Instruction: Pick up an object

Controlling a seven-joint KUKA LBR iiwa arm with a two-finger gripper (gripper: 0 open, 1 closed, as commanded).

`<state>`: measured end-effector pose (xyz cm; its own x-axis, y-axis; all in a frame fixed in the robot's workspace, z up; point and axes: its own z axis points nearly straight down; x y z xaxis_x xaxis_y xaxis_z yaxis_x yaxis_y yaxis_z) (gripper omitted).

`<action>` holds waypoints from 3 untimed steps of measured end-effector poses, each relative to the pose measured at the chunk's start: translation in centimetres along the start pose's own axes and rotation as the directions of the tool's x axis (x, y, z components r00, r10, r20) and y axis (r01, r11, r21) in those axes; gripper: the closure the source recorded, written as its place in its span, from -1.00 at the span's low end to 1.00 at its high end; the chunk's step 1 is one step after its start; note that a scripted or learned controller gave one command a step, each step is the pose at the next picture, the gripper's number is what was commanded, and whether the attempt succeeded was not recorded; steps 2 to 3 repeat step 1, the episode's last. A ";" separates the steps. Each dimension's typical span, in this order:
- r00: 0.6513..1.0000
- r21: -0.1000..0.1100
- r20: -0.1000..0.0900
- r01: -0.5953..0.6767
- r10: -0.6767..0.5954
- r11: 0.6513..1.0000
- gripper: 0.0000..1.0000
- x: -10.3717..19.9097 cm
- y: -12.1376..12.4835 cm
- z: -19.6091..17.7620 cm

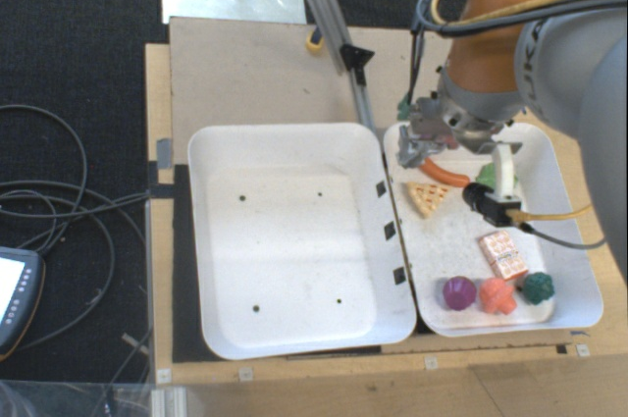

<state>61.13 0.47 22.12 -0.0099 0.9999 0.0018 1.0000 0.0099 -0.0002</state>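
Right bin: several small toys. An orange carrot-like piece lies just below and right of the gripper, close to it, possibly touching. A yellow wedge sits just beneath that. A green piece lies to the gripper's right. Well below: a pink block, a purple ball, an orange lump and a dark green lump. Left bin stands beside the gripper's left. Grip state: cannot tell; nothing seen held.
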 end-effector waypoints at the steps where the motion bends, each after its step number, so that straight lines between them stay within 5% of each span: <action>1: 1.000 -0.001 -0.002 0.002 -0.002 1.000 1.00 6.5 -0.1 -0.2; 3: 1.000 -0.001 -0.002 0.002 -0.002 1.000 1.00 6.5 -0.1 -0.2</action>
